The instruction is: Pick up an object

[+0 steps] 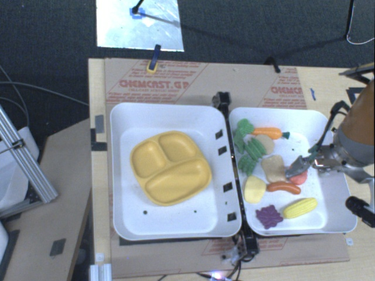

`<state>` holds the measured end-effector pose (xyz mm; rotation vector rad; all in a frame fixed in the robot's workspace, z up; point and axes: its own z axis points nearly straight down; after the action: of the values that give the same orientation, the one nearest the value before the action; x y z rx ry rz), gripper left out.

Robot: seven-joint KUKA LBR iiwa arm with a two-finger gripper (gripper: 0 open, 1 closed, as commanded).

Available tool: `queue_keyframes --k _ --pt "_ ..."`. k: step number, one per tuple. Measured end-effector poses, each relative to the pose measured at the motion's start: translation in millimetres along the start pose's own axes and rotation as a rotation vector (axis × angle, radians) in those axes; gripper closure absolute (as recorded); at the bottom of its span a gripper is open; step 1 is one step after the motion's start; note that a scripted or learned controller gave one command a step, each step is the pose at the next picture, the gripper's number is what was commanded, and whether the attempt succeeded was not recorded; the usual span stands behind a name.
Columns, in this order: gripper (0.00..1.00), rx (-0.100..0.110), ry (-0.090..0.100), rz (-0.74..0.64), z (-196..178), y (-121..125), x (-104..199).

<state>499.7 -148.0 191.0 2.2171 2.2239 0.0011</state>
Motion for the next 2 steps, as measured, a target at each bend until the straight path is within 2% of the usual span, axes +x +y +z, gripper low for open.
queue_keyframes --k 1,2 --pt "0.0 0.009 0.006 -0.006 98.2 -15.0 68.8" --pt "1.0 -0.001 0.001 0.002 82.5 -12.2 64.0"
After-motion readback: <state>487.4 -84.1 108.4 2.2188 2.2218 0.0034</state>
